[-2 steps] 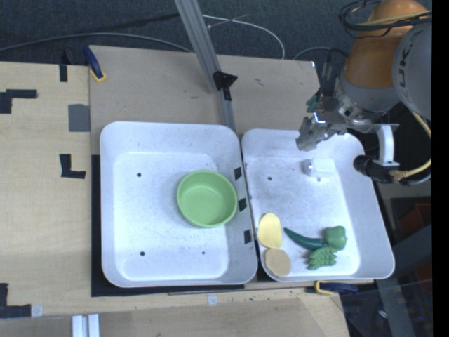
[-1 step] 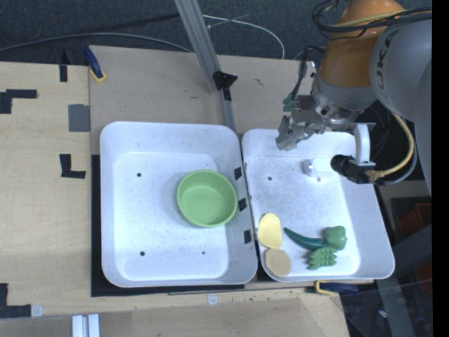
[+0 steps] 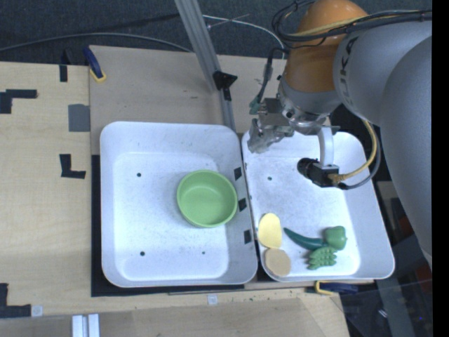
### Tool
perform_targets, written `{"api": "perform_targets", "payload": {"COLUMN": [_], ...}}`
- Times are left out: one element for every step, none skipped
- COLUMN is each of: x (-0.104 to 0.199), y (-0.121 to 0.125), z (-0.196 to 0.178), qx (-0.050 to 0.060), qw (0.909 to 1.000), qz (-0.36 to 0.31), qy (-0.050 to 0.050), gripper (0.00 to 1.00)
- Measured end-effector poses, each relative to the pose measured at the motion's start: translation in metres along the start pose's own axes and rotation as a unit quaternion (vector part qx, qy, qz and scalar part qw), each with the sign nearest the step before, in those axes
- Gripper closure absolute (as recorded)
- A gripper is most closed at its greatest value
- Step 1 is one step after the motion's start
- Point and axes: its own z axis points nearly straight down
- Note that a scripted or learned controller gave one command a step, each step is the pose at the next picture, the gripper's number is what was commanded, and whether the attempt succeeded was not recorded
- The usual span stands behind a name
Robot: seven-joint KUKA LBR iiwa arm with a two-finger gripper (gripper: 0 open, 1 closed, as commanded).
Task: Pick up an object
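gripper (image 3: 261, 140) hung over right bin (image 3: 365, 258) far-left corner; finger state unclear, cannot tell, nothing seen held | green bowl (image 3: 206, 199) sat in left bin (image 3: 126, 258) | yellow piece (image 3: 270, 230), tan piece (image 3: 278, 262), green toys (image 3: 324, 248) lay at right bin near edge

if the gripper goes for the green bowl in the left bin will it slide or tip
The bowl looks like thin plastic, so probably light and rigid. It sits upright on its base in the smooth white left bin, so a sideways nudge would likely make it slide rather than roll. Its wide round rim suggests that pinching one edge could tilt it.
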Motion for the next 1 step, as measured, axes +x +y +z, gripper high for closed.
{"api": "perform_targets", "payload": {"x": [0.0503], "y": [0.0058], "z": [0.0006], "qx": [-0.001], "qw": [1.0], "qz": [0.0], "qy": [0.0], "gripper": [1.0]}}
